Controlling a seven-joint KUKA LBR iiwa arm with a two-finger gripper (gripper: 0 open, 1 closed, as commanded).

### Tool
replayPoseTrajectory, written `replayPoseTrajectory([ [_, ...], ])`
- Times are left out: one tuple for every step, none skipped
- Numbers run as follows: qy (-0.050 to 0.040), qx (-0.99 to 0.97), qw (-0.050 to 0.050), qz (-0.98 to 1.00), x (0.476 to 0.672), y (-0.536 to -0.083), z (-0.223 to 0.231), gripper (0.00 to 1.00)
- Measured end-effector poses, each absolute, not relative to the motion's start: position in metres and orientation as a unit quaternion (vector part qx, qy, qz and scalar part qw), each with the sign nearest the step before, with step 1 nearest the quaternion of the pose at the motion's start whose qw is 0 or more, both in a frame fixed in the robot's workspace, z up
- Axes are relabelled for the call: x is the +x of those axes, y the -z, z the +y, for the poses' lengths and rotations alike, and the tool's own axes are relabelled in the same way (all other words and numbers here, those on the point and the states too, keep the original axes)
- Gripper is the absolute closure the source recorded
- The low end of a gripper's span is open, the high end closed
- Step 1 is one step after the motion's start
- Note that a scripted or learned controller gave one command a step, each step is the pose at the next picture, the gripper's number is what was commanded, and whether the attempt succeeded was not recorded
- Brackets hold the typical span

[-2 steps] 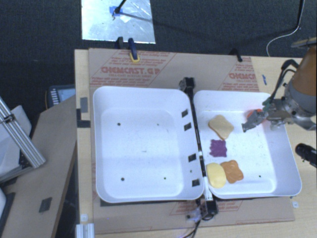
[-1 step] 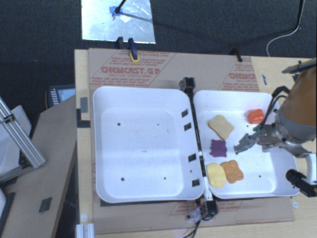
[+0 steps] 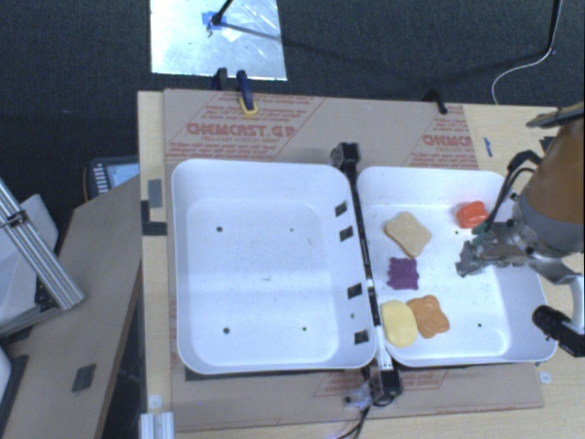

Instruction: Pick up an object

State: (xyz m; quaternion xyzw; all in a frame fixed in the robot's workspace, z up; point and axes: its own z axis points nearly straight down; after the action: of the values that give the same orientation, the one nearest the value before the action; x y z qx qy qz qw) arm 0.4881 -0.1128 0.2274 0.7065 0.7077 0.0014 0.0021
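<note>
The right bin (image 3: 494, 341) holds several small objects. A tan bread-shaped piece (image 3: 408, 233) lies near its upper left, with a purple piece (image 3: 403, 272) just below it. A yellow piece (image 3: 398, 323) and an orange-brown piece (image 3: 428, 315) sit side by side near the front left. An orange-red piece (image 3: 472, 214) lies near the far wall. My gripper (image 3: 473, 259) hangs over the bin's right-middle floor, right of the purple piece and below the orange-red one. I see nothing between its fingers.
The left bin (image 3: 196, 273) stands next to the right one, joined by a black-clipped divider (image 3: 358, 245). Both rest on a cardboard sheet (image 3: 274, 126). The arm's orange band (image 3: 558, 181) rises at the right edge. A cable (image 3: 526, 62) loops at the far right.
</note>
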Motion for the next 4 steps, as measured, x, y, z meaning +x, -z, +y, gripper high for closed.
replayPoseTrajectory([
  [-0.0087, 0.702, 0.007, 0.712, 0.522, -0.410, -0.021, 1.00],
  [-0.0027, 0.702, 0.000, 0.712, 0.486, -0.420, 0.066, 1.00],
  [-0.0036, 0.703, 0.001, 0.711, 0.487, -0.466, 0.121, 1.00],
  [-0.0039, 0.704, 0.001, 0.711, 0.486, -0.519, 0.175, 1.00],
])
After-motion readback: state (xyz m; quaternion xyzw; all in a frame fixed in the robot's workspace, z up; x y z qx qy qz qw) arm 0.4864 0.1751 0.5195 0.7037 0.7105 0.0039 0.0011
